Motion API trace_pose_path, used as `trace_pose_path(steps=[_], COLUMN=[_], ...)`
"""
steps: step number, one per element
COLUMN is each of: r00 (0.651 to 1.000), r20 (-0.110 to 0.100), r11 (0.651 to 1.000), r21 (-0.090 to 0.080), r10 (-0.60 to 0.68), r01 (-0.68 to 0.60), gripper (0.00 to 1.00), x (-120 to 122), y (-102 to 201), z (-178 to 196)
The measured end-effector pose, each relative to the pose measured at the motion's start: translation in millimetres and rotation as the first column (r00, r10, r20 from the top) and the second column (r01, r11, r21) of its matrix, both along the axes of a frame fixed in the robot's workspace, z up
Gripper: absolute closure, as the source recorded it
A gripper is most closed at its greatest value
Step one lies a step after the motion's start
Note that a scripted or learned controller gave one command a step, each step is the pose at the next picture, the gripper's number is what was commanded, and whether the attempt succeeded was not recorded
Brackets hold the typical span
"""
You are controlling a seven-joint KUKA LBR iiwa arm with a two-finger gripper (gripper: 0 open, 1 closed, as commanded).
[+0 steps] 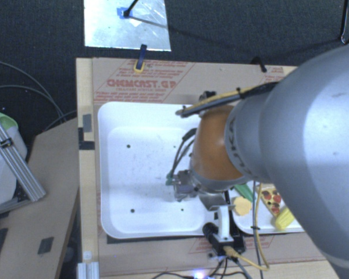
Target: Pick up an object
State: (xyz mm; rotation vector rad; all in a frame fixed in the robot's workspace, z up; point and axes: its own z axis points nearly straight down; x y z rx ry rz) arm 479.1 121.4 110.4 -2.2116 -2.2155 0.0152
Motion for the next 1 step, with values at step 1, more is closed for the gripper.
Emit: trace_pose_path(steps=[1], r00=[1.0], r20=[0.019], r11=[1.0], r21=[0.001], r10=[0.005], r01=[-0.005], gripper=[1.0], x=[62.1], y=[47.7], z=[-27.0])
